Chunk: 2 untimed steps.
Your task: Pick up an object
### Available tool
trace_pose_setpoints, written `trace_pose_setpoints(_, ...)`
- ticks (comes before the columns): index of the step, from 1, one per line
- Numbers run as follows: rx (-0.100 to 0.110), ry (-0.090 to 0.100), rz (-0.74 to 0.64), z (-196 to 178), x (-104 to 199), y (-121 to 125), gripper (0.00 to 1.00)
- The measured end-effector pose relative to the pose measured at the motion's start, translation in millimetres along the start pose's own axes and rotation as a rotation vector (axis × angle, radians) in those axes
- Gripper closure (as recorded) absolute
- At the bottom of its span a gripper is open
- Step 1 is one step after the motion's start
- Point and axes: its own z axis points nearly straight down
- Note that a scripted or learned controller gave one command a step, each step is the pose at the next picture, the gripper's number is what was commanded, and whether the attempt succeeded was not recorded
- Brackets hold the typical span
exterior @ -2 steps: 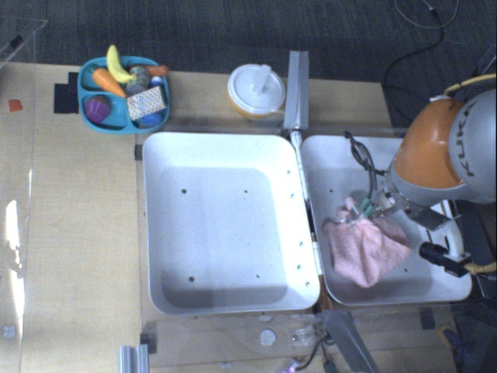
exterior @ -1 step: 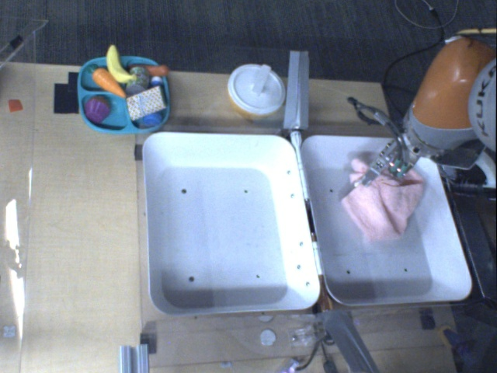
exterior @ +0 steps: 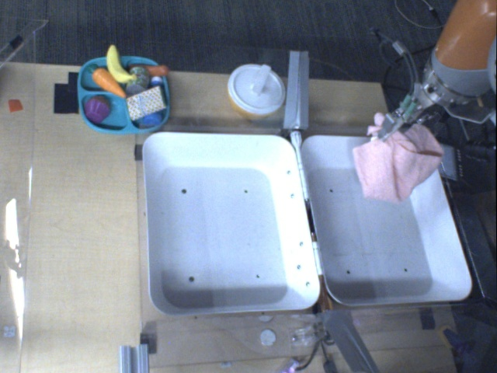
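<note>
Gripping pink cloth in fingers | right bin | nothing obstructing

A pink cloth hangs in loose, crumpled folds over the far right corner of the right-hand white bin. Its top corner is bunched into a small peak, pinched between the fingers of the gripper, and from there the fabric falls and spreads wider toward its lower edge. It is a soft, pale pink with darker creases where it folds. Its right side drapes past the bin's right rim, while its lower part hangs above the bin's floor.
</note>
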Motion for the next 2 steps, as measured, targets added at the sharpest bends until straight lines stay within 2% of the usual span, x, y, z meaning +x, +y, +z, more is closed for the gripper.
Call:
trace_pose_setpoints(1,-0.002,0.000,-0.296,-23,30,22,1.00)
trace_pose_setpoints(2,0.004,0.008,-0.338,25,98,3,1.00)
